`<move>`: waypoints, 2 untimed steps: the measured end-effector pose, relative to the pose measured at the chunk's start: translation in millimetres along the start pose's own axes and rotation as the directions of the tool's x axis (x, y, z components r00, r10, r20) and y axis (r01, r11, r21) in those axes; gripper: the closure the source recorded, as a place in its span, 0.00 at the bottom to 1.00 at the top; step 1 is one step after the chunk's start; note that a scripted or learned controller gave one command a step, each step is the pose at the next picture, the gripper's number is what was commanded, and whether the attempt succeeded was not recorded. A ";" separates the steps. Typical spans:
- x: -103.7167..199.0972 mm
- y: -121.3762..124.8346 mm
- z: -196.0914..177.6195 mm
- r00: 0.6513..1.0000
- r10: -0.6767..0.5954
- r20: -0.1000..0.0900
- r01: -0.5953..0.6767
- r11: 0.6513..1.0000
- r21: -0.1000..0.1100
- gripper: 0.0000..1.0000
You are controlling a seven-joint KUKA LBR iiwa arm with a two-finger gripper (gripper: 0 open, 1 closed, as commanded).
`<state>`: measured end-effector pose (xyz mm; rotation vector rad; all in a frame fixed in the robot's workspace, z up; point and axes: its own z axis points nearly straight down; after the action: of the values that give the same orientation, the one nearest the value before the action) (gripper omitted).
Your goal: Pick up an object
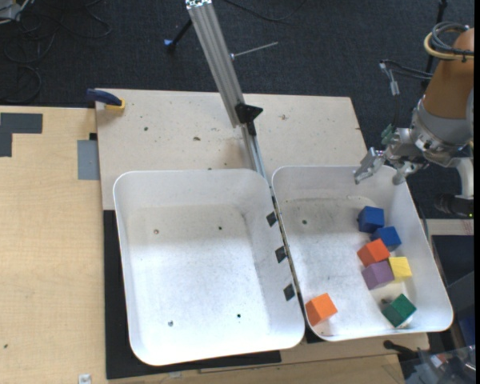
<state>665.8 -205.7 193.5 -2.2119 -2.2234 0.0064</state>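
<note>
**Overhead, gripper hangs spread at the right bin's far corner, holding nothing**

Up at the far right corner of the right bin point(432, 250), the gripper point(382, 169) hangs with its two fingers point(366, 166) splayed apart and nothing between them. One finger reaches out over the bin's far rim, the other sits closer to the wrist. The grey arm point(446, 94) with its orange band rises behind it, away from the bin.

All the candidate objects lie inside the right bin, along its right wall. Nearest the gripper is a dark blue cube point(371, 218), with a second blue cube point(388, 237) just beside it. Next to that sit an orange-red cube point(374, 251), a purple cube point(377, 274) and a yellow cube point(400, 267), packed close together. A green block point(399, 309) rests in the bin's near right corner. An orange cube point(322, 306) sits apart from the cluster, near the bin's near left corner, close to the divider.

The left bin point(144, 214) adjoins the right bin, touching it along the shared edge. A slanted metal rail point(218, 50) rises from behind where the two bins meet.
</note>
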 end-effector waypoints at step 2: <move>1.3 0.0 98.3 1.000 -0.002 -0.001 0.002 1.000 0.002 0.00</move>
<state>665.1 -204.3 95.2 -2.2090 -2.2239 0.0071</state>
